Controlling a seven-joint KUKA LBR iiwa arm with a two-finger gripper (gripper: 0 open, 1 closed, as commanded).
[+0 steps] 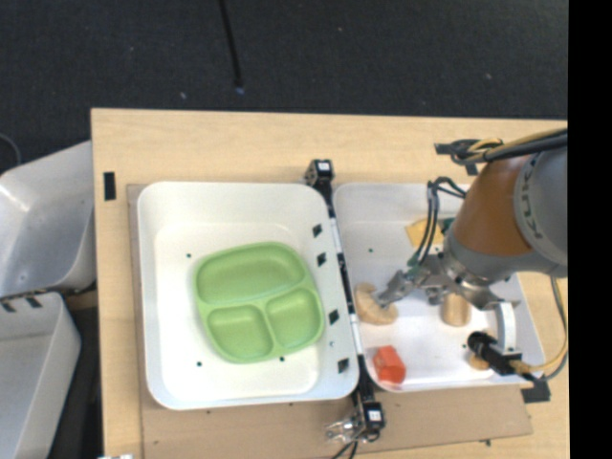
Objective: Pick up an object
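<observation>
- Nearest, in the right bin (382, 204): orange-red block (387, 366) by the front wall.
- Behind it, tan piece (375, 306) under the gripper (394, 293); fingers' state impossible to tell.
- Tan cylinder (454, 309) beside the wrist.
- Left bin (163, 371) holding a green divided plate (258, 299).
- Pale wooden surface (239, 142), dark floor beyond.

A wooden bench (191, 146) stood on dark carpet (335, 36). The left white bin (163, 218) sat on the bench, touching the right white bin (373, 208) along its right edge. A green divided tray (258, 301) lay inside the left bin, near its middle.
</observation>
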